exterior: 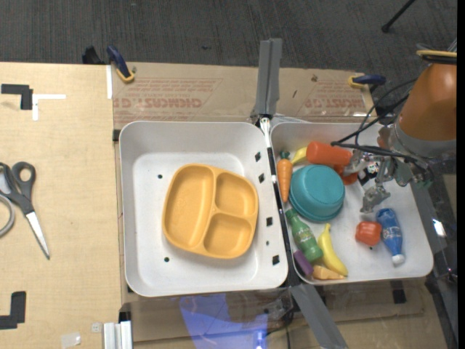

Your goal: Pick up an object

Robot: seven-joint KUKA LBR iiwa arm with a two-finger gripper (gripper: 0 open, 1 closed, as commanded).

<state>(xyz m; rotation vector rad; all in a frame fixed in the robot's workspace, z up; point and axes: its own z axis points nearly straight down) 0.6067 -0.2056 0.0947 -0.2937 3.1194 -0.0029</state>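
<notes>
Wooden bench with two white bins, right bin (418, 264) cluttered, small red object (368, 233) (rounded, glossy) beside a blue bottle (391, 233), just below the gripper (375, 193), fingers slightly apart and holding nothing, teal bowl (317, 191) left

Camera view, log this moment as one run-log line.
arm: over right bin | gripper: above red toy, blue bottle | holding: nothing seen | left bin: yellow tray

A teal bowl (317, 192) sits upside down in the right bin (415, 266), a banana (330, 247) and blue bottle (390, 235) lying nearby.
</notes>
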